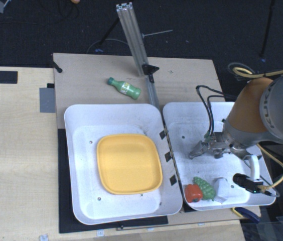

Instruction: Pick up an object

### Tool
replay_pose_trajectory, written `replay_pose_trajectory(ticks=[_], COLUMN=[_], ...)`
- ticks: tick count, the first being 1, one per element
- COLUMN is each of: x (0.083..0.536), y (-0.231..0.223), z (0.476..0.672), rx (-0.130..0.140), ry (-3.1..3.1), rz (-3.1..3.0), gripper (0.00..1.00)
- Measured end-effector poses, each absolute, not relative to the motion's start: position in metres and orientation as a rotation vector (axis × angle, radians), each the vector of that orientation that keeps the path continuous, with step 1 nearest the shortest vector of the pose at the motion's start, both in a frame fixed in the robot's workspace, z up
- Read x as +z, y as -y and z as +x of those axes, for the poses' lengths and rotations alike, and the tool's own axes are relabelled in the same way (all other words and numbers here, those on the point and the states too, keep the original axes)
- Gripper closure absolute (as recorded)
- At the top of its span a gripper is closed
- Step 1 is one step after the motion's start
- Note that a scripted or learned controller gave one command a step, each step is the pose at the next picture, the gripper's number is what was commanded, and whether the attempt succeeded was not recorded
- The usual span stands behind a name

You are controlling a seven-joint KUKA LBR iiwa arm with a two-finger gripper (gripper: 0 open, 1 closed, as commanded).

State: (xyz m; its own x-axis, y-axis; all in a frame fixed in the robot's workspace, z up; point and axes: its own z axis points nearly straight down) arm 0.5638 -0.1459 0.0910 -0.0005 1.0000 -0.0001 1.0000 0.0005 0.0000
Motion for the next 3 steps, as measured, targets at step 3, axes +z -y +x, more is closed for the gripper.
replay_pose_trajectory(ticks=[3], x=[0.207], y=[0.144], z=[0.561], rx=[0.003], ry=[-2.219], rz=[2.220], gripper=[1.00])
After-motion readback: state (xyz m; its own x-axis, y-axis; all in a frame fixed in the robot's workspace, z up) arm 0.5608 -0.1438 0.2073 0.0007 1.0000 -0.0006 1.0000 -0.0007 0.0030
